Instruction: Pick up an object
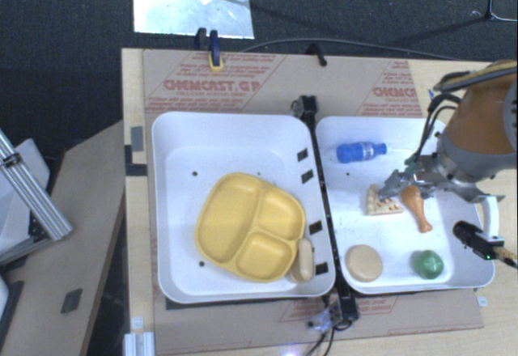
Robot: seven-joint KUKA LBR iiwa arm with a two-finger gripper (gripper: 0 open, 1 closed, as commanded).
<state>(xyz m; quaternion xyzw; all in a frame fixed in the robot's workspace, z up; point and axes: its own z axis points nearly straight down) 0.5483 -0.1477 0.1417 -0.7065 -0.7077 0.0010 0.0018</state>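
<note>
Two shallow white bins sit side by side on the table. The left bin [174, 184] holds two things: one yellow divided plate [249, 225] with three compartments, and one tan bread roll [304, 259] lying against the plate's near right edge.

The right bin [465, 269] holds five things. One blue bottle [359, 152] lies on its side at the far end. One pizza slice [380, 202] lies near the middle, and one chicken drumstick [417, 207] lies just to its right, touching or almost touching it. At the near end lie one round tan bun [364, 262] and, well to its right, one green vegetable [428, 264].

The arm's gripper [402, 184] hangs low over the pizza slice and the drumstick's far end. Whether the jaws are open, closed or gripping either item cannot be told from this view.
</note>
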